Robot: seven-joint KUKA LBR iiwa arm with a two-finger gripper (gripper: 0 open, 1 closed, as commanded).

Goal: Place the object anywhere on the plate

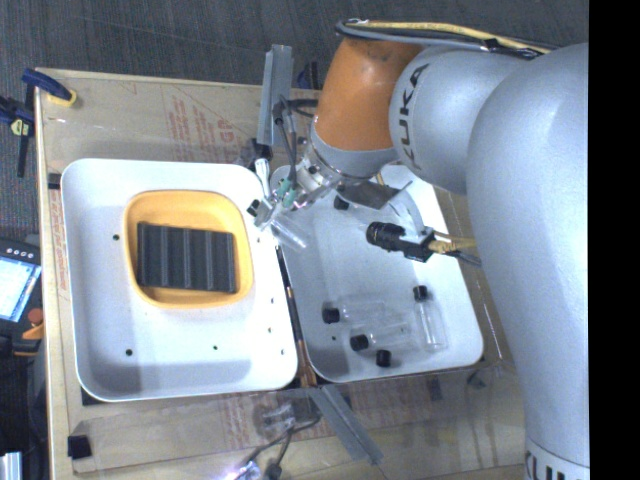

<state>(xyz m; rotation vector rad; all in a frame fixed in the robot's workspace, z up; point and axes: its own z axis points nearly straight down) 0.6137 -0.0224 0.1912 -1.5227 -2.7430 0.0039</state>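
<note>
Plywood bench, two white bins side by side. Left bin (100,338) carries the yellow plate (190,248) with its dark ribbed insert, the drop target. My gripper (283,206) sits over the divider, at the right bin's (460,338) 10 o'clock corner; a clear vial (290,233) appears pinched at its tip, so I judge it grasping that. More clear vials (400,320) lie toward 5 o'clock.

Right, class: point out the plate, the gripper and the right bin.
plate (187,211): camera view, on its yellow rim at the top.
gripper (272,211): camera view, at the fingertips.
right bin (345,268): camera view, on its bare white floor.
</note>
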